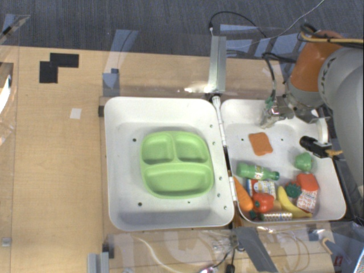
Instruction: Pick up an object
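My gripper hangs over the back edge of the right bin, close to its far wall, with nothing visibly in it. An orange flat slice lies just in front of it on the bin floor. A green bottle lies on its side mid-bin. A round green fruit sits toward the right wall. At the front are a carrot, a red pepper, a banana and a red-and-white carton.
The left bin holds a green divided plate in its middle. A metal post stands behind the divider between the bins. The grey arm with its orange band comes in from the upper right.
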